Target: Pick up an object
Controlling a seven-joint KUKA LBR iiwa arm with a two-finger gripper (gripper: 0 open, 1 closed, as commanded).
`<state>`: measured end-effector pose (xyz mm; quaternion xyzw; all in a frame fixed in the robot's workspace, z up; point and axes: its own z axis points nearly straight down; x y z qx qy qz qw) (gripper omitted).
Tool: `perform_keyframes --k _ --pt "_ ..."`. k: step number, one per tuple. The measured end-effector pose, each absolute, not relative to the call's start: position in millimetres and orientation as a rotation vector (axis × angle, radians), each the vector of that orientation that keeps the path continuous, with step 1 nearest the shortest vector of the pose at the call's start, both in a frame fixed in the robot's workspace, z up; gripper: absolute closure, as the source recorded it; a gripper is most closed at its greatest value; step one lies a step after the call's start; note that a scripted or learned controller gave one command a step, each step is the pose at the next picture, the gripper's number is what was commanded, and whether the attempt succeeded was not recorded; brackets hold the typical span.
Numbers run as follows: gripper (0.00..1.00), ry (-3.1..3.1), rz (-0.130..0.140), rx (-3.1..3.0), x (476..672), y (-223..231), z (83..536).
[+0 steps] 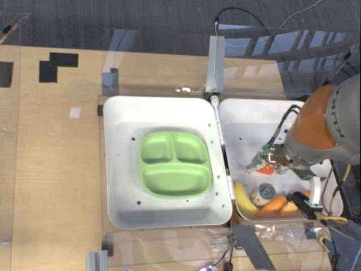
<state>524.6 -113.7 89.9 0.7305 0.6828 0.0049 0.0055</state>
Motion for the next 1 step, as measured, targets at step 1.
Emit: perform_keyframes --k 1 --pt "1.00 2.139 0.023 2.283 526.9 -111.8 101.8"
